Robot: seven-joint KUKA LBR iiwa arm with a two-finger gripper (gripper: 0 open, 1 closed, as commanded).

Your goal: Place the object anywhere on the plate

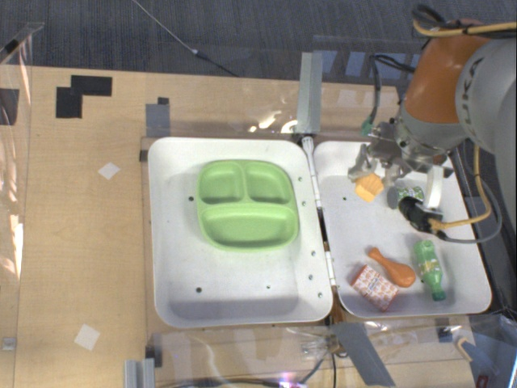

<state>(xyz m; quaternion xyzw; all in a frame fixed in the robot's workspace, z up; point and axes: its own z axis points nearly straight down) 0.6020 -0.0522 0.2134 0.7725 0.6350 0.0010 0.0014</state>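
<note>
A green plate (245, 204) with three compartments lies in the middle of the left bin (174, 281). In the right bin (339, 217), a small yellow block (370, 188) rests on the floor near the back left. My gripper (375, 174) hangs low right over the block, open, with one finger (359, 168) to its left and the other to its upper right. The block's top edge is tucked under the gripper. Whether the fingers touch it I cannot tell.
Also in the right bin are a green-and-white can (411, 194) just right of the gripper, an orange drumstick (393, 267), a green bottle (429, 271) and a red patterned box (374, 287) toward the front. A metal divider (316, 208) separates the bins.
</note>
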